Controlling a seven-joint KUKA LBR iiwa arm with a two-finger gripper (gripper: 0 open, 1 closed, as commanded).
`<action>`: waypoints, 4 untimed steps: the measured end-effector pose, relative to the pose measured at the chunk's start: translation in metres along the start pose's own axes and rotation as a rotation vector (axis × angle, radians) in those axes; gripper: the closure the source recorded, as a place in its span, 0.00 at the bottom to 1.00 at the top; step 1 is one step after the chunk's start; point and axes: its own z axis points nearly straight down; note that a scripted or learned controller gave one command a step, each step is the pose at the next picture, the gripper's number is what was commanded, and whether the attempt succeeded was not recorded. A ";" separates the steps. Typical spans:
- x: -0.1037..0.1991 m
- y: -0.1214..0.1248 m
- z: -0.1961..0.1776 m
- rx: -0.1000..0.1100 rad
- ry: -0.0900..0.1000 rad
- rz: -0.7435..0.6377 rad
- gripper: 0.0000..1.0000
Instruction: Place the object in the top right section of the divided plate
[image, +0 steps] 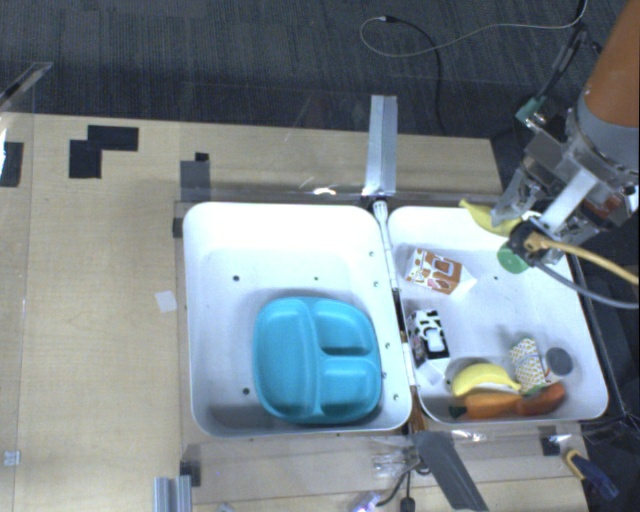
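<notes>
Judging from this view, we fear most that the yellow thing (478, 213) slips away on the way to the plate (290, 350). It is at the tip of the pincer (517, 208), over the far edge of the right bin (500, 320), and we take it for the object. We cannot tell if the pincer is closed on it or open, so the hold may be weak or absent.

A second risk is the target. The top right section is one of two small ones, and a long curved thing could land across the ridge.

A green piece (511, 261) is just below the pincer and could be dragged along. Between the pincer and the plate stand the two bin rims, side by side, so the carry must pass above them. A packet (434, 270) and a banana (482, 377) lie in the right bin. The plate lies in the left bin (230, 270).
</notes>
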 end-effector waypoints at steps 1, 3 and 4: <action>-0.044 -0.002 0.019 0.001 -0.003 0.487 1.00; -0.139 0.097 -0.015 0.000 -0.001 0.532 1.00; -0.137 0.097 -0.024 0.001 -0.004 0.524 1.00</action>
